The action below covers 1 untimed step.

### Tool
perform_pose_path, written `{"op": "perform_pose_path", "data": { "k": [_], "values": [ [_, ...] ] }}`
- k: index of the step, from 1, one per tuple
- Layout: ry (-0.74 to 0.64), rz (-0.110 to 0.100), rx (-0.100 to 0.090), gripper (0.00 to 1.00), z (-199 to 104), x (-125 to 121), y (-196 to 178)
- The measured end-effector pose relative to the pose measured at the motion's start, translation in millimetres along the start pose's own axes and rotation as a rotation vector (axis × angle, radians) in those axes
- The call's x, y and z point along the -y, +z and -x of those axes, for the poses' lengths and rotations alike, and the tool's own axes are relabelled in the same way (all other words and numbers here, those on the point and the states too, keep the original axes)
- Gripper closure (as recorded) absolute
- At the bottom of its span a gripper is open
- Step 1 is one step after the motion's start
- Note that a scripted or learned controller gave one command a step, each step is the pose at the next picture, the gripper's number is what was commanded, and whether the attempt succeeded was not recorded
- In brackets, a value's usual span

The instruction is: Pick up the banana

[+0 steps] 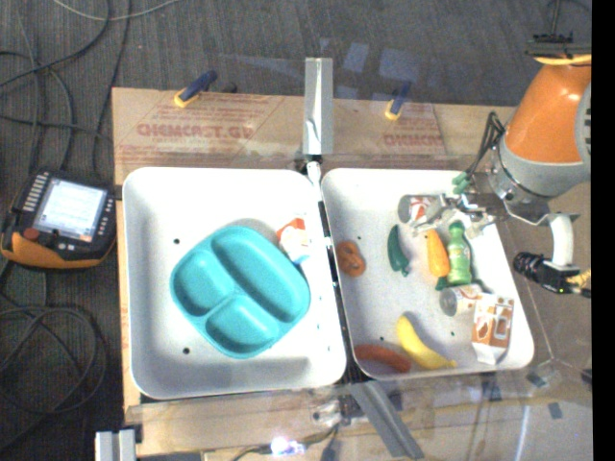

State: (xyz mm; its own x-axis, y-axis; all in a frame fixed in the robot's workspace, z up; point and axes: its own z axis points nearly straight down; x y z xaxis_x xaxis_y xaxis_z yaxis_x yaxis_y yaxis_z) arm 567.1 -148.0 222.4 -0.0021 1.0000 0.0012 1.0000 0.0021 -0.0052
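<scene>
In the right bin (365, 257), of two white bins, one curved yellow banana (422, 345) lies near the front, just right of a reddish sausage shape (382, 357). The left bin (144, 257) holds one turquoise three-compartment tray (241, 289). The gripper (468, 203) hovers over the right bin's far right; its metal parts blur, perhaps against a can (417, 208).

A curved yellow banana (421, 344) lies near the front edge of the right shallow white bin (370, 200), with a reddish-brown sausage (383, 357) just beside it. The gripper (459, 206) hovers over the bin's far right part, well apart from the banana.
</scene>
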Motion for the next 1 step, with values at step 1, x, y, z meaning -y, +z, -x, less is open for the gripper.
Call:
{"op": "perform_pose_path", "data": {
  "k": [1],
  "values": [
    [0.020,0.008,0.001,0.00,-29.6,34.2,130.3]
  ]
}}
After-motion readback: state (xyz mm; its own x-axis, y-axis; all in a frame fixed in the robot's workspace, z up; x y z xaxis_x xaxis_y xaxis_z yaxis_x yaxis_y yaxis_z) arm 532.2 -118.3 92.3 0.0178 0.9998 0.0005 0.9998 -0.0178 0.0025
